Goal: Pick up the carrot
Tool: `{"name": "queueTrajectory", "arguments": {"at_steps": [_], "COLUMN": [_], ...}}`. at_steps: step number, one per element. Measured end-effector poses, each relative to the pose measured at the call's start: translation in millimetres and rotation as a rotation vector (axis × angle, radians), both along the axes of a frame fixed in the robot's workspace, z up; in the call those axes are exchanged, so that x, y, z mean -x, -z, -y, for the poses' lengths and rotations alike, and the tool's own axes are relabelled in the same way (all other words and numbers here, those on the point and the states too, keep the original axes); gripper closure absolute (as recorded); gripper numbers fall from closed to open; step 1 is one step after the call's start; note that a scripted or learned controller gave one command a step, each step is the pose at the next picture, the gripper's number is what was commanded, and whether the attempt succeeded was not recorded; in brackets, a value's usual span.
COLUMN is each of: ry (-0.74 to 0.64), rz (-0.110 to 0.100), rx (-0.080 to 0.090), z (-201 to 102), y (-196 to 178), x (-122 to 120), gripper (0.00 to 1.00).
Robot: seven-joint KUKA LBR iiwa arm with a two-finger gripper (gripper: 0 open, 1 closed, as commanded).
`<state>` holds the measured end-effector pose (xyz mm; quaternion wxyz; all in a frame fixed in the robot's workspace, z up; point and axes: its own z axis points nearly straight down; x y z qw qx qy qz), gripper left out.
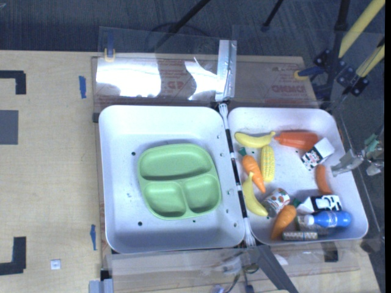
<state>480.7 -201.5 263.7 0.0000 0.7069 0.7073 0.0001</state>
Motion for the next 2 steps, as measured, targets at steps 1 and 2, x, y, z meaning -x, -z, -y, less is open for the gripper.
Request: {"name": "queueTrajectory", "arguments": {"at_steps": [1, 2], "ry": [-0.013, -0.005], "rz": [-0.001, 0.007], "rx": [0.0, 0.0], "z": [-78, -66], "y": [109, 177], "x": [-34, -14], "gripper": [0.0, 0.0]}}
